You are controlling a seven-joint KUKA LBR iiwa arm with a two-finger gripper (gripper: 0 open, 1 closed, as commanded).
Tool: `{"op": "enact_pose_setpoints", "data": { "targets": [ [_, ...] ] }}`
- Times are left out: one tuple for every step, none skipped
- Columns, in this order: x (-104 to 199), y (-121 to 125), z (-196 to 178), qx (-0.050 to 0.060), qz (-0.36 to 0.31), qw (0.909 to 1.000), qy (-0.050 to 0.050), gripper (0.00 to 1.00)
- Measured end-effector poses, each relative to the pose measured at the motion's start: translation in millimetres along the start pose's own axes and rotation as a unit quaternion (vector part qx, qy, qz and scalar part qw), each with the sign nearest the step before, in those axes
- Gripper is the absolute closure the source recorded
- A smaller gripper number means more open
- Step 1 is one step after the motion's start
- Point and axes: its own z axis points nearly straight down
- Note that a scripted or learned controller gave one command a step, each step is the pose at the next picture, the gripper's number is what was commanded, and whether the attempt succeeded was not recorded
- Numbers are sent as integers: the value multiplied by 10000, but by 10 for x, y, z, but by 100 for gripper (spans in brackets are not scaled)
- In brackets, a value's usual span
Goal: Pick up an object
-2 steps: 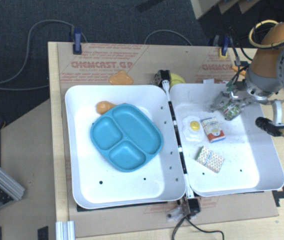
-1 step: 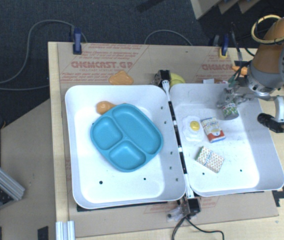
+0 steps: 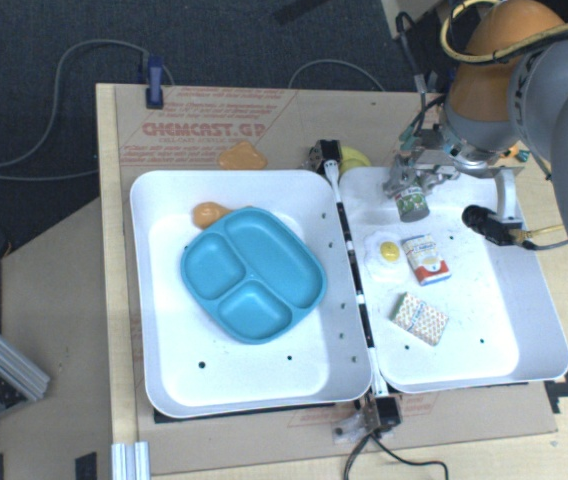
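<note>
Small can [image 3: 413, 204] pinched betw. hand [image 3: 411, 190] fingers, upper right bin [image 3: 524, 308].

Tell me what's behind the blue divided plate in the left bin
An orange rounded object peeks out past the far-left edge of the blue divided plate in the left bin. Its near side is hidden by the plate.
</note>
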Motion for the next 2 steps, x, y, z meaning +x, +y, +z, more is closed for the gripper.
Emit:
{"op": "enact_pose_setpoints", "data": {
  "targets": [
    [816,2,-462,-3,4,10000,-11,100],
    [1286,-406,-423,57,27,10000,-4,100]
  ]
}}
